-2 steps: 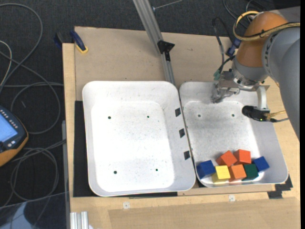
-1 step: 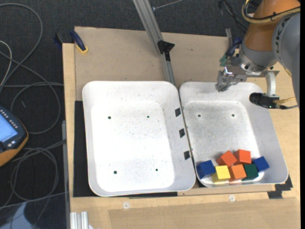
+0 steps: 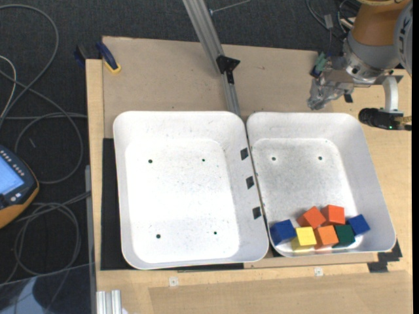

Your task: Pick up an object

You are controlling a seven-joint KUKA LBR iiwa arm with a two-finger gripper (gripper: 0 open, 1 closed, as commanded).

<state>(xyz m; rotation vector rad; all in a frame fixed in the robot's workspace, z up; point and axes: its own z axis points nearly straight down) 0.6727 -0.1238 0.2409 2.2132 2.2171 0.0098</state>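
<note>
Dark carpet strewn with black cables surrounds a pale wooden tabletop (image 3: 170,70) that carries two shallow white bins side by side, the left bin (image 3: 177,185) and the right bin (image 3: 314,175), with a grey metal strut (image 3: 209,38) slanting down toward the gap between them. At the tabletop's far right corner the arm (image 3: 380,25), its orange band uppermost, hangs with the pincer (image 3: 322,95) pointing down just beyond the right bin's far rim, nothing between its tips, and whether it is spread or pressed together cannot be told. Small coloured blocks (image 3: 319,227), blue, yellow, orange and green, huddle touching one another against the right bin's near edge, well apart from the pincer.
</note>
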